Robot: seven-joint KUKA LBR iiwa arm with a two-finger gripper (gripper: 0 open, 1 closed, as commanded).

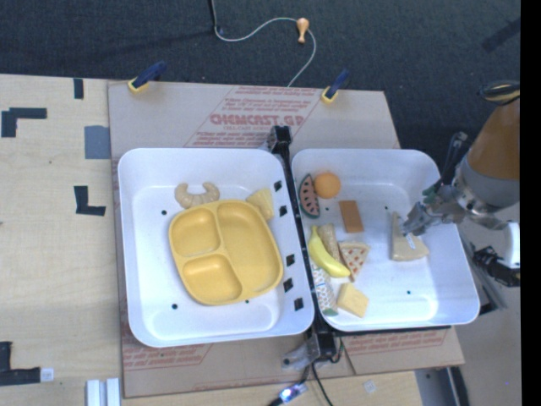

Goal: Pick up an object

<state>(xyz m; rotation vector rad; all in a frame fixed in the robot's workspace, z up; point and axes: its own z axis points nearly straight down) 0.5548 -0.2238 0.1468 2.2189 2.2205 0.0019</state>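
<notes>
- Two white bins [135,227] flank the gripper [417,221], poised over a pale wedge [407,245] in the right bin.
- Finger spacing: cannot tell.
- Approach underway; next likely calls for descent, then closing.

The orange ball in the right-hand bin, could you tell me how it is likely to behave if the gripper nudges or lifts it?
The orange ball looks round and smooth, so a nudge would probably roll it. The watermelon slice beside it might stop a leftward roll. Its curved sides could let it slip from the gripper unless squeezed across the middle.
</notes>
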